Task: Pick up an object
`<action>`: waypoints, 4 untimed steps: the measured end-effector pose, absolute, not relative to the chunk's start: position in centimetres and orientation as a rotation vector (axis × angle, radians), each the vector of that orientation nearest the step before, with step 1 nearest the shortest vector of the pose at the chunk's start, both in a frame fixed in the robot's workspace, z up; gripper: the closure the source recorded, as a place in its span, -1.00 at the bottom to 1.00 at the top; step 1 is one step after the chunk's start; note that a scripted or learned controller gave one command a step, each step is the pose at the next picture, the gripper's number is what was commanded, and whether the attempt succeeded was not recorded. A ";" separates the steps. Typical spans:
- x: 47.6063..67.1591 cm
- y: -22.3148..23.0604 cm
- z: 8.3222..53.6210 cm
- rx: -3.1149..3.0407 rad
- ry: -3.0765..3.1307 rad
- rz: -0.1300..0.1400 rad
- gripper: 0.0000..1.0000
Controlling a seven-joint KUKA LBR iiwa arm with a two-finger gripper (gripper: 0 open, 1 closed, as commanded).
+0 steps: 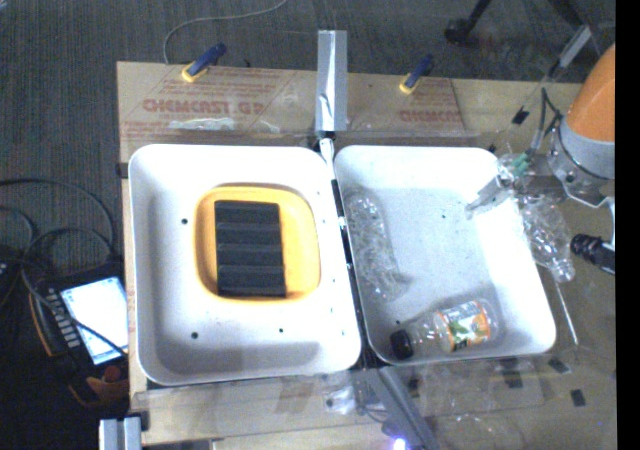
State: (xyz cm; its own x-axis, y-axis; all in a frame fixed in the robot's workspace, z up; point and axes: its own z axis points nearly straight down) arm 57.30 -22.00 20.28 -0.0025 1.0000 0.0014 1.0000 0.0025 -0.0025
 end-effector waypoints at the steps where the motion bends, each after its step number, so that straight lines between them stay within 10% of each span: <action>1: 52.4 -22.4 19.1 -2.116 -2.321 0.003 -1.00; 2: 52.5 -22.3 19.9 -2.115 -2.322 0.001 1.00; 3: 49.1 -15.1 10.7 -2.227 -2.209 0.002 1.00; 4: 49.2 -15.0 11.5 -2.225 -2.209 0.003 1.00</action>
State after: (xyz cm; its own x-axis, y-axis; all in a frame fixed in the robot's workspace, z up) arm 49.16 -15.01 11.50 0.0071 1.0000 0.0032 1.0000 -0.0071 -0.0057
